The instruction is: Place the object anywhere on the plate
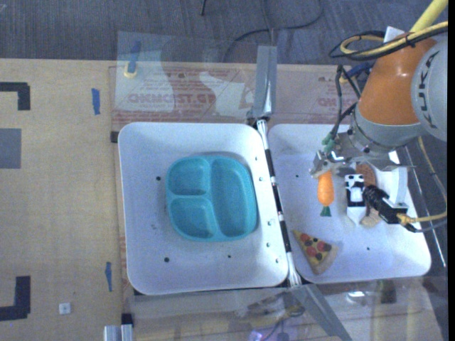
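Note:
A blue three-compartment plate point(211, 197) sits in the middle of the left bin point(138, 190). In the right bin point(384, 258) an orange toy carrot point(325, 190) points its green end toward the bin's front. My gripper point(333, 163) hovers over the far half of the right bin, directly at the carrot's orange top end. The wrist hides whether it touches the carrot. A toy pizza slice point(316, 249) lies near the right bin's front left corner.
A white-and-black small object point(353, 190) and brownish pieces point(367, 219) lie just right of the carrot, partly under the arm's black fitting and yellow cable. A metal divider point(274, 190) separates the two bins. Taped plastic sheeting lies behind the bins.

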Controlling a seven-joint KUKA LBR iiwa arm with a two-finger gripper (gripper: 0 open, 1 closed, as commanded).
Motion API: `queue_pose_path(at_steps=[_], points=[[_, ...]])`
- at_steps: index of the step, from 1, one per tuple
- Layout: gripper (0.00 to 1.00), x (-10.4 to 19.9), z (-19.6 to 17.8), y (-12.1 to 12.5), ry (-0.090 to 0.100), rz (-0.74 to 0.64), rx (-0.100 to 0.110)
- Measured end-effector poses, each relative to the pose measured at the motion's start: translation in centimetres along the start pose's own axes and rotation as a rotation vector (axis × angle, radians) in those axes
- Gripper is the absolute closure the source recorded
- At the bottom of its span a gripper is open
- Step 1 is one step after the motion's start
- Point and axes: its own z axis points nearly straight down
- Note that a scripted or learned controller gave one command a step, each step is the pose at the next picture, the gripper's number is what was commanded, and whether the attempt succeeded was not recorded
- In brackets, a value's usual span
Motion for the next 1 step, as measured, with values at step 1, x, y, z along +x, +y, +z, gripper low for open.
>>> queue_pose_path(at_steps=[1], points=[[1.00, 8.47, -6.26, 0.60, 0.000, -0.043, 0.000]])
